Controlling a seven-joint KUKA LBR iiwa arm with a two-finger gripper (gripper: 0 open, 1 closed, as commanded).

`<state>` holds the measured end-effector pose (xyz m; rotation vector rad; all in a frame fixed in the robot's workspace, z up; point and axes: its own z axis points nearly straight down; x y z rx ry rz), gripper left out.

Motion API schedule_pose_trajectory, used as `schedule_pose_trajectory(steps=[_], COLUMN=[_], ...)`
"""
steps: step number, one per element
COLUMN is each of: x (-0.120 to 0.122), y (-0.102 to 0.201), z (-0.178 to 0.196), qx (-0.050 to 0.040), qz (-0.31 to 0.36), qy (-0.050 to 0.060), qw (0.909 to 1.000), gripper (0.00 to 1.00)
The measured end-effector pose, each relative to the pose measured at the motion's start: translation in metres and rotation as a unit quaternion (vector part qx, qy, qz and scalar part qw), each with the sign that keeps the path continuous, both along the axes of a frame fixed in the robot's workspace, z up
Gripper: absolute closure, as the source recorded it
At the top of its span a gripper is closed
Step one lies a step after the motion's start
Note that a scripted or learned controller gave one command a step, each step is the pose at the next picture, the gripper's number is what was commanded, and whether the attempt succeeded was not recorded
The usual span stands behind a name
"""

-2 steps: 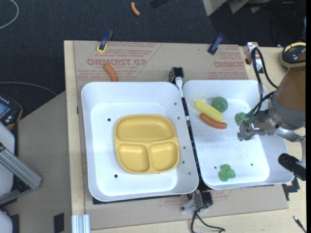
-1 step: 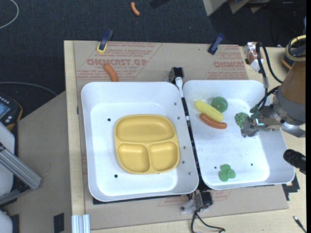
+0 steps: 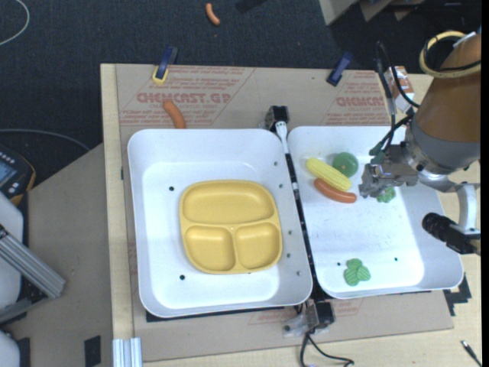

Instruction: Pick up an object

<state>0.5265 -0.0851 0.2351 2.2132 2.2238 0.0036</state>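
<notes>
bins: 2 [image 3: 145, 205] [image 3: 428, 274] | tray: 1 [image 3: 229, 225] | corn: 1 [image 3: 327, 173] | sausages: 3 [image 3: 335, 193] [image 3: 175, 113] [image 3: 212, 13] | clamps: 2 [image 3: 163, 64] [image 3: 339, 69]

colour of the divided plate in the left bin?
Yellow. The divided plate has three compartments and sits in the left bin; the camera view shows it plainly.

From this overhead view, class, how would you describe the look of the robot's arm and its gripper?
The arm is a thick rounded body, orange-brown here, with a yellowish ring at its top and a grey section below. Thin dark cables run down its side. The gripper is a small grey metal assembly with dark parts.
</notes>
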Motion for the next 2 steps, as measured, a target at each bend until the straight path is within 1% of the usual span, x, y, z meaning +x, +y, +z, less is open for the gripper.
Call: schedule_pose_trajectory(steps=[1,2], x=[0.034,0.056], y=[0.041,0.083], z=[0.006,-0.004], qx=[0.0006,0.0009], qz=[0.001,0.0], qy=[0.0,0.001], qw=[1.0,1.0], gripper=[1.0,1.0])
